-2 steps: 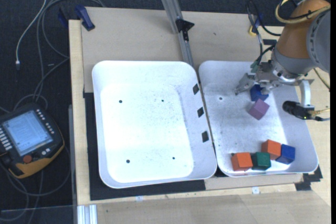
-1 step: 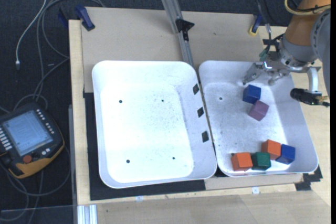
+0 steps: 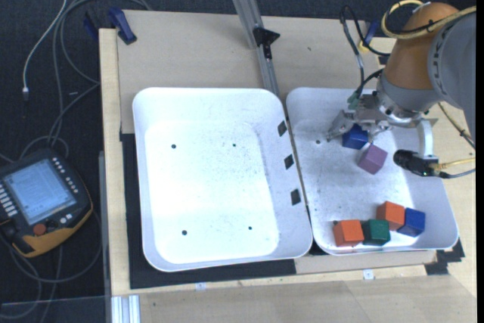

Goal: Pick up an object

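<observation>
From the camera view, the grey arm (image 3: 446, 49) with its orange band (image 3: 412, 57) is reaching in from the right edge of the frame and bending down over the upper part of the right bin (image 3: 325, 185); the hand (image 3: 357, 126) is hanging low just above the bin floor, and a blue block (image 3: 354, 138) is sitting right under it, touching or nearly touching the fingertips; whether the fingers are apart or together I cannot tell, since the wrist is covering them from above; a purple block (image 3: 373, 159) is lying just below and to the right of the blue one, tilted on its corner; along the lower edge of the same bin, a row of blocks is resting close together: an orange block (image 3: 349, 232), a green block (image 3: 376, 231), a second orange block (image 3: 392, 213) and a small blue block (image 3: 413, 221); the left bin (image 3: 151, 117) is lying beside it in the middle of the frame, the two rims touching; both are resting on the pale wooden surface (image 3: 189, 41); a teach pendant (image 3: 38, 197) is lying on the dark floor at the lower left.
</observation>
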Controlling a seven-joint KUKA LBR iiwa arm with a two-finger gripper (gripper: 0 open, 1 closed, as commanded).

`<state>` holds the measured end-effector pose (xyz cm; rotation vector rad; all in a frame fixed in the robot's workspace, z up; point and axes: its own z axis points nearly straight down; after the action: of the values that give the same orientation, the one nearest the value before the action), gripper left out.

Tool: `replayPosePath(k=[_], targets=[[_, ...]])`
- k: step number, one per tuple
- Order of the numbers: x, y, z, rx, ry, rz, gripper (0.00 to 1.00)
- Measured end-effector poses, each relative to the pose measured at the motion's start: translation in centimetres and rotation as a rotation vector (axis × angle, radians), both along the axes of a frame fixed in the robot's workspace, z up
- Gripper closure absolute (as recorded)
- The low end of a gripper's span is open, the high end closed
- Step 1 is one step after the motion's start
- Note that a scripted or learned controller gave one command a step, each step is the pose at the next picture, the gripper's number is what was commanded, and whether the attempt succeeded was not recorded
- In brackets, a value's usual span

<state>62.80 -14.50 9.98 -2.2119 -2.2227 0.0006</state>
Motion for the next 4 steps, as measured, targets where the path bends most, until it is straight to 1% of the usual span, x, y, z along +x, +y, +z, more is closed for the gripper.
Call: replayPosePath(k=[1,2,3,4], targets=[[0.5,4.9,0.0,0.0,-0.001,0.001,0.0],[0.5,2.1,0.0,-0.004,-0.006,-0.006,0.0],[0.6,2.3,1.1,-0.003,-0.008,-0.004,1.0],[-2.1,7.7,10.5,-0.002,-0.013,0.001,1.0]])
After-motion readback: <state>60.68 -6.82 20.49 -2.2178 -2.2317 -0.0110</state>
